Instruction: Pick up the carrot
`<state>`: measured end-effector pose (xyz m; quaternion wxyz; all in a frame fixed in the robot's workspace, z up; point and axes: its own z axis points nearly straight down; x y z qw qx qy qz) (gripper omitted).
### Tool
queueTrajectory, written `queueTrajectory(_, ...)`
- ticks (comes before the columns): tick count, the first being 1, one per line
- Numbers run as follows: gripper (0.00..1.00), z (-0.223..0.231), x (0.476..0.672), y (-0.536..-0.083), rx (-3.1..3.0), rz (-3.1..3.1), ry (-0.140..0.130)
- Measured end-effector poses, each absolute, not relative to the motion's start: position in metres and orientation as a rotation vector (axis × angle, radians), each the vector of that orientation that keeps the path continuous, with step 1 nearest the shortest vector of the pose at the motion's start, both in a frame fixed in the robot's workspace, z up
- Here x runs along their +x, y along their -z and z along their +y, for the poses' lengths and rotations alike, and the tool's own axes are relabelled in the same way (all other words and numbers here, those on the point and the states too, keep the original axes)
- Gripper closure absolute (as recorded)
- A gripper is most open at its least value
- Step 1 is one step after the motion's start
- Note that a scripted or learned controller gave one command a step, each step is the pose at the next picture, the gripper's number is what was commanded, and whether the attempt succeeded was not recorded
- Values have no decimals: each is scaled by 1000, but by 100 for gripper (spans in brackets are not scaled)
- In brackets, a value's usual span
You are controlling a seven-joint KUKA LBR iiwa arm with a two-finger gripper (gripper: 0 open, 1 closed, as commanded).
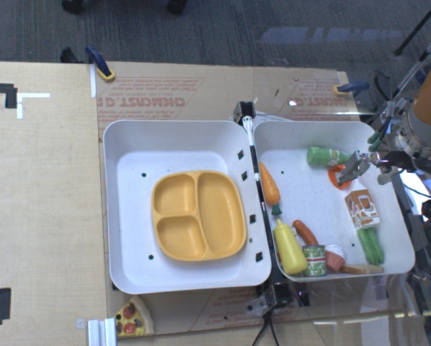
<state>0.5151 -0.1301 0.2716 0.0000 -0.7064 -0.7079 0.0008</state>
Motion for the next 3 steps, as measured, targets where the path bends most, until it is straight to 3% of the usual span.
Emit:
queueTrajectory(1,0,-78,610,-336,-2111,-2327,-3)
queueTrajectory(2,0,-70,658,-372,-1591,-2713,-1)
queueTrajectory(3,0,-43,660,-469,-1633,-2686,-1)
